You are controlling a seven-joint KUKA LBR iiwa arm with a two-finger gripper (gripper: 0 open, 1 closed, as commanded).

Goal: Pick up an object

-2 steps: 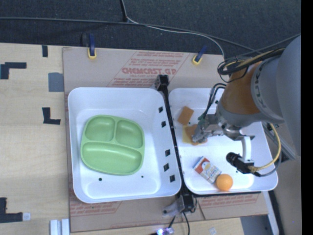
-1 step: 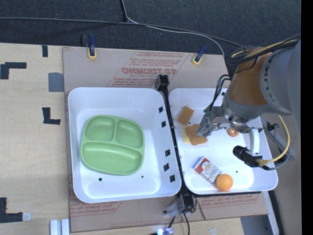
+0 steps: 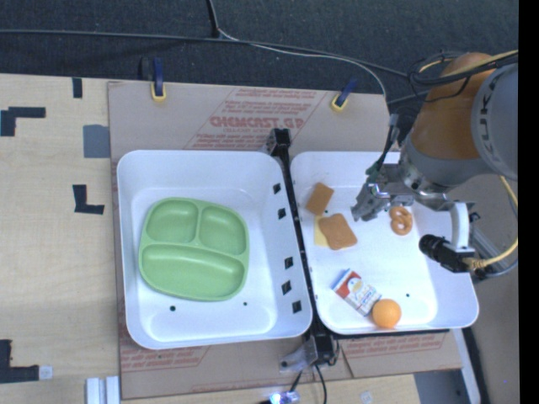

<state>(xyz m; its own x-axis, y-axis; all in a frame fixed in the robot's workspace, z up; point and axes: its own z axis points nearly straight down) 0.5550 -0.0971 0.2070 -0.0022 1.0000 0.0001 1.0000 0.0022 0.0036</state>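
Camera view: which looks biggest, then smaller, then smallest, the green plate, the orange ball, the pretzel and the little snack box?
1. green plate, by far the biggest
2. snack box
3. orange ball and pretzel: these two look about the same size, too close to rank.

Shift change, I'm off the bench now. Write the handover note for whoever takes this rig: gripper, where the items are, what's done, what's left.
Gripper: over the right bin, between the toast slice and the pretzel; nothing is seen between its fingers.
Right bin also holds a small brown piece near the divider, a snack packet and an orange near the front edge.
Left bin holds the green divided plate.
Done: nothing picked up yet; every item lies on a bin floor.
Left: grasp and lift one object. Toast and pretzel are closest to the gripper.
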